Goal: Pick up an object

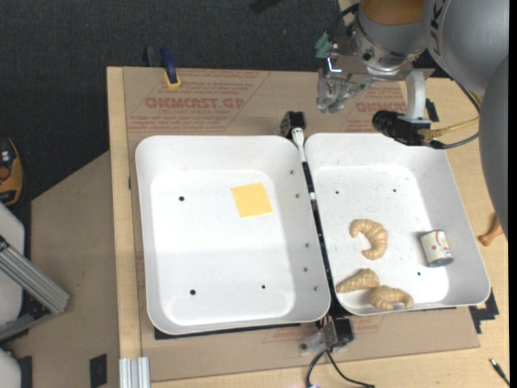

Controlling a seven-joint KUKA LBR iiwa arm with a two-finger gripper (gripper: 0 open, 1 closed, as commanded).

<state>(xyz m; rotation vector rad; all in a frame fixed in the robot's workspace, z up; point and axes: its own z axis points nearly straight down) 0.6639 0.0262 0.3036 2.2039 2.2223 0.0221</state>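
Hand [333, 95] hangs over the tabletop [210, 103] behind the bins, just past the right bin's [452, 217] far-left corner. Fingers too small/blurred to read: can't tell if spread or pressed together; nothing seen between them. Left bin [153, 217]: yellow square [251, 200] near centre. Right bin: croissant [370, 237] mid, two pastries [376, 289] at near edge, can [437, 247] on its side by right wall.
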